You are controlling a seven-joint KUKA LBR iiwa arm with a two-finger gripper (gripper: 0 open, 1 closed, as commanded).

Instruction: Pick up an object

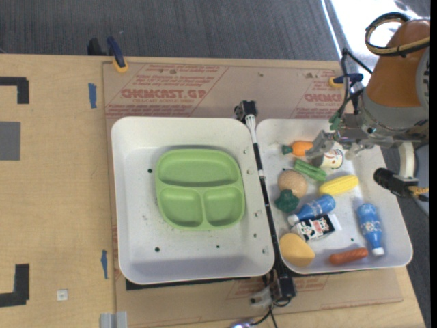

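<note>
Yellow lump (pixel 296 249) and sausage (pixel 349 256) sit untouched at the right bin's (pixel 399 248) near edge; your gripper (pixel 328 145) hovers over the carrot (pixel 300 147), can't tell its grip state, nothing lifted yet.

green divided plate (pixel 200 186), white bins (pixel 130 203), yellow corn (pixel 339 184), blue bottle (pixel 369 228), orange carrot (pixel 299 148)
</note>
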